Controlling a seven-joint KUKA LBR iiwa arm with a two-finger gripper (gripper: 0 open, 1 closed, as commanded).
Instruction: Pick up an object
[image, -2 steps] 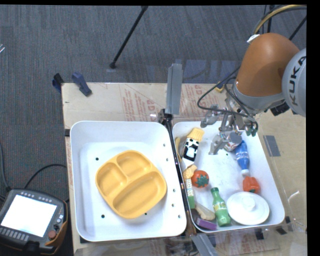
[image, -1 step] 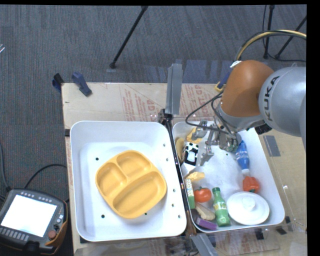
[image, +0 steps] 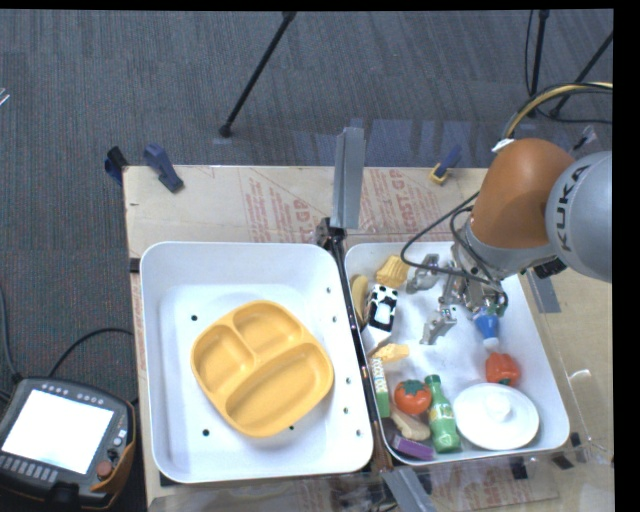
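**A robotics test lab, not a home**

The setting reads as a research lab. A plywood bench (image: 250, 205) with printed red lettering stands on grey carpet (image: 120, 80), and blue clamps (image: 162, 167) grip its far edge. Two shallow white bins (image: 160, 300) sit side by side on it, the right-hand bin (image: 545, 350) holding toy food and a small plate. A grey KUKA arm (image: 585, 215) with an orange band (image: 520, 195) reaches in from the right, cables looping behind it. A teach pendant (image: 62, 435) with a lit screen lies on the floor at lower left, and black tripod legs (image: 255, 75) cross the carpet.
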